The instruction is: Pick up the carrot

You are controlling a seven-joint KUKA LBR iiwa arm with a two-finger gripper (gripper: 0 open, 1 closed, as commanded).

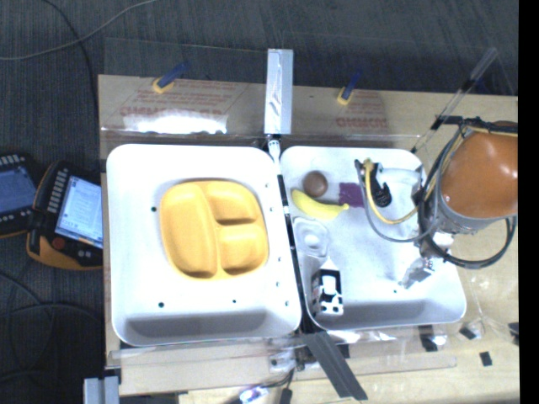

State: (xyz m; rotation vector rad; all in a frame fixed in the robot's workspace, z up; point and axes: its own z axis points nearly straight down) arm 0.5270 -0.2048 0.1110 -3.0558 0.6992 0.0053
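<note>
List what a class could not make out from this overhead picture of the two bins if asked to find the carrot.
- Carrot: no item in the right bin reads clearly as one in the camera view.
- Gripper: hidden beneath the arm's orange band.
- Bin's right wall: partly covered by the arm.
- Purple item: too small to identify.
- Clear item below the banana: outline too faint.
</note>
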